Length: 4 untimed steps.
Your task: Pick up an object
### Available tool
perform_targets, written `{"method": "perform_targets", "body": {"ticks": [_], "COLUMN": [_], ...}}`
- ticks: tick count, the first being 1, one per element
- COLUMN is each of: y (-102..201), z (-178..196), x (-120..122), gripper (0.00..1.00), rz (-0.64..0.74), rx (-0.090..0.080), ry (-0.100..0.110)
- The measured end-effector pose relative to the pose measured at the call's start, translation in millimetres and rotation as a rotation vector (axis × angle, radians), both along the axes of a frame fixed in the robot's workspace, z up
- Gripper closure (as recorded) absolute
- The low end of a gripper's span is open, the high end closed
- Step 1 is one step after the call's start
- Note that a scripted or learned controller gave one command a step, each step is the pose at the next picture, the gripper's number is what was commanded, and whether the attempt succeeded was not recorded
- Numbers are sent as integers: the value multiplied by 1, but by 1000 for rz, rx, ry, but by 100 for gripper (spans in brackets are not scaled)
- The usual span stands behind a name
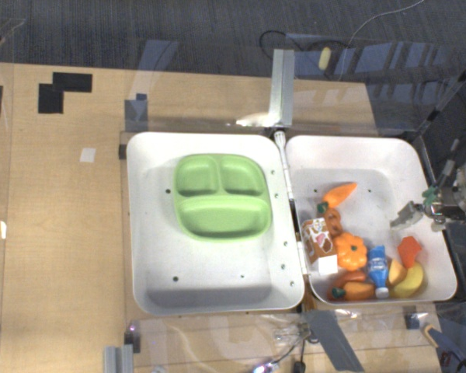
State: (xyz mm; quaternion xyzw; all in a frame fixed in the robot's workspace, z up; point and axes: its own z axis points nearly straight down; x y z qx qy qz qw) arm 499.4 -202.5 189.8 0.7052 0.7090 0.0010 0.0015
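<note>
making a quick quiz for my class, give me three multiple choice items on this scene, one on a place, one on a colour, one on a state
1. Where does the divided plate lie?
A. in the left bin
B. in the right bin
C. on the floor

2. What colour is that plate?
A. red
B. green
C. black

3. How does the carrot lie in relation to the claw?
A. pinched in the claw
B. apart from the claw, on the bin floor
C. hanging over the bin wall

Answers:
1. A, the plate sits inside the left bin, while the toys are piled in the right bin.
2. B, its three compartments are all light green.
3. B, bare white floor separates the carrot from the claw, which is at the bin's right side.
</note>
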Motion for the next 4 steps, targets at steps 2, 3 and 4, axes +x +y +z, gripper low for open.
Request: {"method": "perform_targets", "body": {"ticks": [2, 3, 4], "y": [96, 105, 162], "z": [-102, -103, -2], "x": [144, 162, 171], "gripper": [0, 0, 0], "rz": [128, -86, -141], "rx": [1, -3, 1], "ry": [-7, 39, -4]}}
